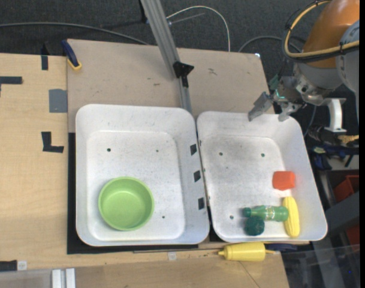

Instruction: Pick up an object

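Observation:
In the right bin (230,131) lie an orange block (283,180), a green bottle (266,213) with a dark green piece (253,225) beside it, and a yellow banana-shaped object (291,215), all near the front right corner. A green bowl (126,203) sits in the left bin (134,116) at its front left. My gripper (271,107) hangs above the back right corner of the right bin, open, with its two fingers spread and nothing between them.
A yellow object (245,252) lies on the bench just in front of the right bin. A slanted metal pole (164,35) rises from between the bins at the back. Cables loop across the dark floor behind the bench.

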